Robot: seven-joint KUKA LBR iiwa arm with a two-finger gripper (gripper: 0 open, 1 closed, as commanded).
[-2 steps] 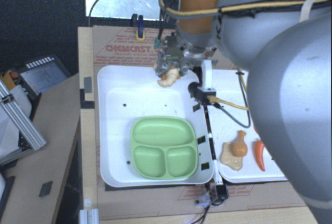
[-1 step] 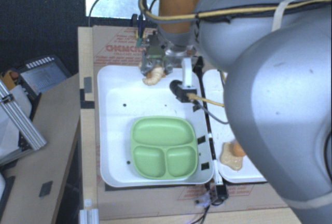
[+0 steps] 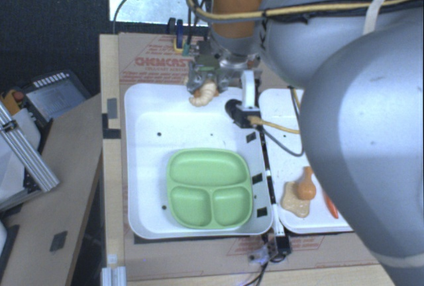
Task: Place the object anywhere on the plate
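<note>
The gripper (image 3: pixel 202 83) is seen at the far edge of the left bin (image 3: pixel 149 139), closed on a pale, lumpy object (image 3: pixel 203 95). The green plate (image 3: pixel 209 187), with 3 compartments, is set well apart, near the front.

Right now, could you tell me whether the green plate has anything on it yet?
Empty. All three sections of the green plate show bare green, and the tan object is at the far end of the left bin, under the pincer.

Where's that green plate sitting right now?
The green plate lies in the left bin, toward its near edge, well in front of the gripper.
</note>
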